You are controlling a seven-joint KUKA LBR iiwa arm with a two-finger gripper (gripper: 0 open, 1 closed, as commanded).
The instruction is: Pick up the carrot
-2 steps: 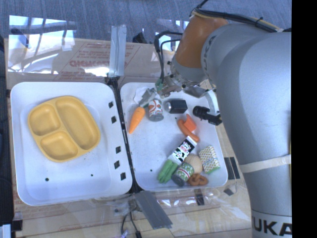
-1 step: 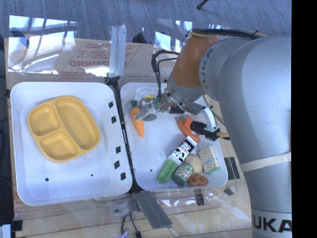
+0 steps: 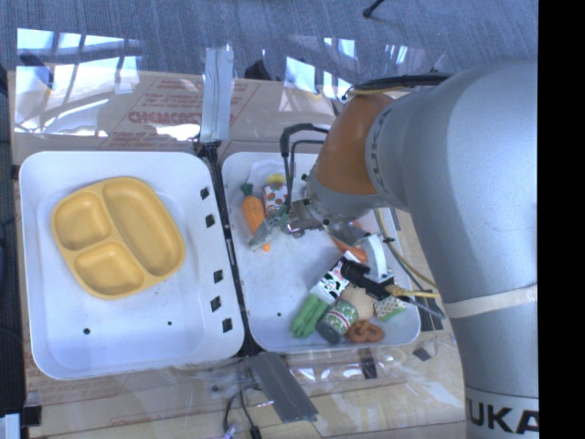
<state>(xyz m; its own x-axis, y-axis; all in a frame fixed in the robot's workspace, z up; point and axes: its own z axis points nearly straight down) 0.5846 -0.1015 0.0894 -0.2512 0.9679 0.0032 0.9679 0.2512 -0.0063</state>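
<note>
- Carrot (image 3: pixel 253 210): lies in the right bin (image 3: pixel 274 323), near that bin's far left corner, close to the left wall, orange body with green top pointing toward the far edge
- Gripper (image 3: pixel 277 224): low over the right bin, just beside the carrot on its right side; the dark tips sit close to the carrot's lower end
- State of the jaws: cannot be told; the wrist and arm (image 3: pixel 411 181) cover most of the tool, and no part of the carrot is seen between the tips
- Step in hand, as judged: approach and alignment for the grasp; the carrot rests on the bin floor, not lifted
- Next move calls for: centring the tips across the carrot's body, closing on it, then a straight lift clear of the left wall
- Nearby items: a small carton (image 3: pixel 273 193) just right of the carrot, close enough to obstruct; a cluster of toy foods (image 3: pixel 343 314) at the near right corner, well apart
- Left bin (image 3: pixel 55 337): holds a yellow divided plate (image 3: pixel 116 236), not involved
</note>
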